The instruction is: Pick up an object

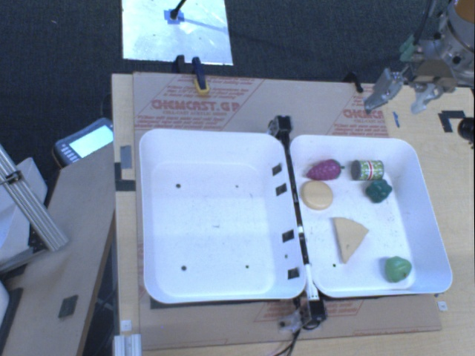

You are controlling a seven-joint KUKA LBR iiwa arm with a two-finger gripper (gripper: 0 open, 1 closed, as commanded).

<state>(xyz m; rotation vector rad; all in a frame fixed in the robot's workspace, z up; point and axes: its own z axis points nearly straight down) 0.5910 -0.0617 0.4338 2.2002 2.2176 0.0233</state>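
Observation:
The right bin [427, 199] holds several small items: a magenta lump [324, 170], a small green-labelled can [367, 170] on its side, a dark green piece [378, 191], a round tan disc [318, 195], a tan wedge [348, 237] and a light green ball [398, 268]. My gripper [403, 95] hangs high above the bin's far right corner, well clear of everything. Its two grey fingers are spread apart with nothing between them.
The left bin [156, 199] lies beside the right one, joined by a black clip strip [291, 206]. A shiny metal plate [177, 21] lies at the back left. A slanted side table with a small device [85, 143] stands at the left.

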